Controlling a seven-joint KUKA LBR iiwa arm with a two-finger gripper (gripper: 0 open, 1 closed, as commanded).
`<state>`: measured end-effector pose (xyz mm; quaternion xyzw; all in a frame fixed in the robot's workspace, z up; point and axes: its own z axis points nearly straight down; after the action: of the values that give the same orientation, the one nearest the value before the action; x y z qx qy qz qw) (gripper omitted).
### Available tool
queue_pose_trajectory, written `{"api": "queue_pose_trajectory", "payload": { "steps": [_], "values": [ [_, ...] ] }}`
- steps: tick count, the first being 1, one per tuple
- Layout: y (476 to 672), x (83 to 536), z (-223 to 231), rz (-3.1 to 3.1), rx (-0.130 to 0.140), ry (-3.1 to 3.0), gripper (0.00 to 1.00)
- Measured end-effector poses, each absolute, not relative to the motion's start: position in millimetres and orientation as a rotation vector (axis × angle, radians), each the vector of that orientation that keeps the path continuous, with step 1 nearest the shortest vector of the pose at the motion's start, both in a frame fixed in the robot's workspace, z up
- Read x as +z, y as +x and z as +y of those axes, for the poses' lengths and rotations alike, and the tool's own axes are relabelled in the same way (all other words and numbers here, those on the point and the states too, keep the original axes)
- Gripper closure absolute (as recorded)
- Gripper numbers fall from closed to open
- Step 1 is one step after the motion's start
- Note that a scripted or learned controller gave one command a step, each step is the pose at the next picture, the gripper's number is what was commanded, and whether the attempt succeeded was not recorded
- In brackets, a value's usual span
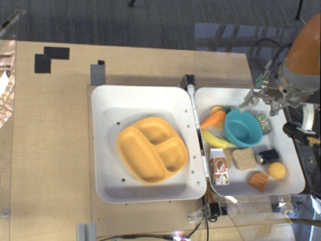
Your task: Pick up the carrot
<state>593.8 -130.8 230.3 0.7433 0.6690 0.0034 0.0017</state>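
Against the left wall of the right bin (pixel 299 185), toward its far end, lies the carrot (pixel 214 119), a small orange toy with its thick end pointing up and right and its narrow tip pointing down toward the divider between the two bins. It looks like a moulded plastic piece: probably light, stiff and rather smooth, so it should bear a firm pinch without damage but may slide or squirt out if the fingers close on the taper. The thicker middle seems the best place to take hold, across the short axis, since the tip offers little to grip.

Access is tight. A banana (pixel 217 140) lies just beside the carrot on its near side, and a teal bowl (pixel 243 128) touches or nearly touches its thick end on the right. A small yellow piece (pixel 216 109) sits just behind it. The bin wall crowds the left, so one finger would likely have to drop between carrot and banana.

Farther out in that bin are a small carton (pixel 219 166), a slice of toast (pixel 244 159), a waffle-like block (pixel 258 181), a lemon (pixel 277 170), a dark object (pixel 269 155) and a green can (pixel 263 123). The left bin (pixel 105 185) holds a yellow divided plate (pixel 152 148).

The gripper (pixel 264 95) hovers over the far right corner of the right bin, well apart from the carrot, with nothing between its fingers; they appear spread wide.
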Motion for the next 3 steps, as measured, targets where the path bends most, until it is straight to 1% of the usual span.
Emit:
{"api": "queue_pose_trajectory", "payload": {
  "steps": [1,2,3],
  "values": [
    [629.6,226.3,-74.3,1.840,0.009,2.543,0.00],
    [620.9,91.3,-85.1,1.721,0.023,2.615,0.00],
    [623.3,103.1,-83.2,1.728,0.031,2.606,1.00]
  ]
}}
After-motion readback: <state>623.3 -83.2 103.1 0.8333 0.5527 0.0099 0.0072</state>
